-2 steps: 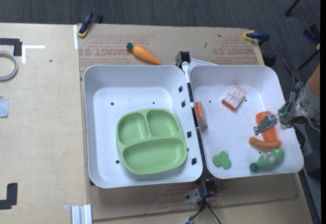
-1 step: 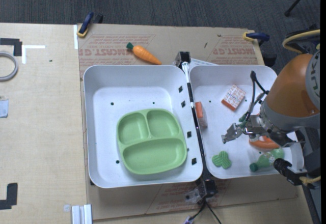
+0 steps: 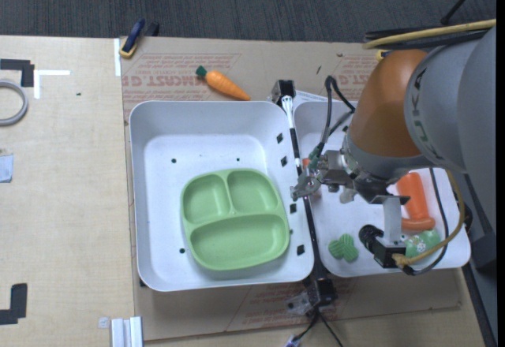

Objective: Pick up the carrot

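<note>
Two white bins [image 3: 158, 180], one green divided plate [image 3: 234, 219], two carrots [image 3: 223, 83], one small green toy [image 3: 343, 248]

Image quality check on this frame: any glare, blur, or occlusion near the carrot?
Camera view: even, soft lighting, with mild washout on the left white bin; the carrot on the cardboard behind that bin is sharp and unoccluded; the arm's orange band looms large and slightly soft, covering much of the right bin.
</note>
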You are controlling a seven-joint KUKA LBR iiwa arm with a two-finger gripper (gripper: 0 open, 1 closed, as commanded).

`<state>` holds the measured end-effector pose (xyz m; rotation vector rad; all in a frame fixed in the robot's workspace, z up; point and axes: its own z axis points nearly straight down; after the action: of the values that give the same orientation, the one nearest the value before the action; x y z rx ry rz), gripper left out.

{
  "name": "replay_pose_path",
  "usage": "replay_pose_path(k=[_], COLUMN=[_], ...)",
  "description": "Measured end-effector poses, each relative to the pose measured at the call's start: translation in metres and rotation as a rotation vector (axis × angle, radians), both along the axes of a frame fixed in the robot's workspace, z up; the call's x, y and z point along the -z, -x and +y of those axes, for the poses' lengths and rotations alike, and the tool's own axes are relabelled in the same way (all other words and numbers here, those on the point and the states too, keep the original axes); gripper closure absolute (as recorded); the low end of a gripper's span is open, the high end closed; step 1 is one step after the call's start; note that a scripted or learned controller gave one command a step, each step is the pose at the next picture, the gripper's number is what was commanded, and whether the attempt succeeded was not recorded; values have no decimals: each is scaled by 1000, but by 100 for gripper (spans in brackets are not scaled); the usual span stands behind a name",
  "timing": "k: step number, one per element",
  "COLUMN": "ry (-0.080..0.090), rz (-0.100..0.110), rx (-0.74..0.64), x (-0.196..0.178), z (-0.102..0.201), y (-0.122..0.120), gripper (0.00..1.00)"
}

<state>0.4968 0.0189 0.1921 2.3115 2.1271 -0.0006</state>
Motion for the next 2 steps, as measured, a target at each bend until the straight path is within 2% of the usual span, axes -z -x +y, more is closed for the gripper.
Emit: replay_pose_path(k=[1, 2], ry=[1, 2], rz=[0, -1], rx=[-406, -453], x=[-51, -149], z=[-40, -111], y=[-78, -31], gripper=[0, 0])
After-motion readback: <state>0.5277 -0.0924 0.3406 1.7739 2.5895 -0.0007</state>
